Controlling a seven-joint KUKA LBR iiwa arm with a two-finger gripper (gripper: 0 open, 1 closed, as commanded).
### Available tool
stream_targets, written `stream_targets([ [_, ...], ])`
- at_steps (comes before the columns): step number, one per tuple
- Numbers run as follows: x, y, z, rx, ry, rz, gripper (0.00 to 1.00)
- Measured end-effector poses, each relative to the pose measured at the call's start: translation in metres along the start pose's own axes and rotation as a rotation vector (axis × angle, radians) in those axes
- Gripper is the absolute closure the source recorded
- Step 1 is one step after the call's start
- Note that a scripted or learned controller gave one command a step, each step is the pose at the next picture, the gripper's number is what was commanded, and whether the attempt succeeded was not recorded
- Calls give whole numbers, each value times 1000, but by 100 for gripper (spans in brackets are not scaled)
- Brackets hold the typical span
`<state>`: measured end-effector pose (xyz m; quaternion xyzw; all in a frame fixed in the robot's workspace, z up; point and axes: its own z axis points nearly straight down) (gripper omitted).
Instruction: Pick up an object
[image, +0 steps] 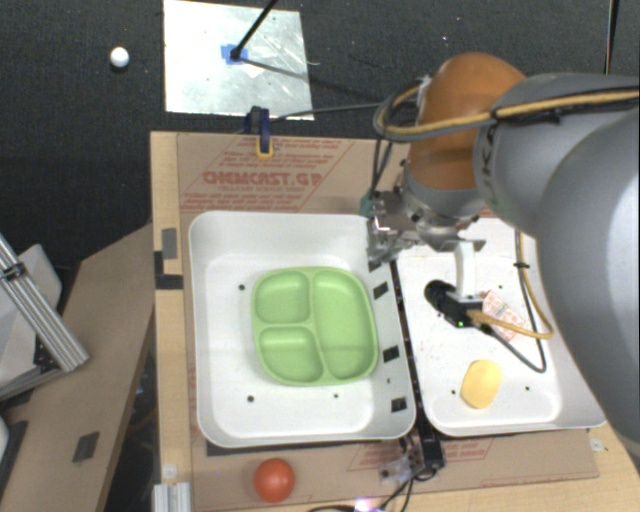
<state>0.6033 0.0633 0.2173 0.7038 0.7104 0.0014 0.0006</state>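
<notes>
The grey arm (570, 200) is seen reaching in from 3 o'clock, and its pincer (382, 240) is placed over the wall shared by the two bins on the table (330, 465), at their far end. Whether the pincer is open or closed cannot be told, and nothing is seen gripped. The left bin (220, 400) is taken up by a green divided plate (315, 325), found at about 7 o'clock from the pincer and nearer to it. In the right bin (530, 410) a small yellow piece (481, 383) is found at about 5 o'clock, well apart, with its long axis judged roughly 12-to-6. An orange ball (273, 478) is left outside the bins at 6 o'clock.
</notes>
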Motion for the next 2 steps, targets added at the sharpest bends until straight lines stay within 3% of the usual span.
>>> stream_targets([
  [1, 40, 22, -1, -1, 1, 1, 100],
  [2, 38, 21, -1, 1, -1, 3, 0],
])
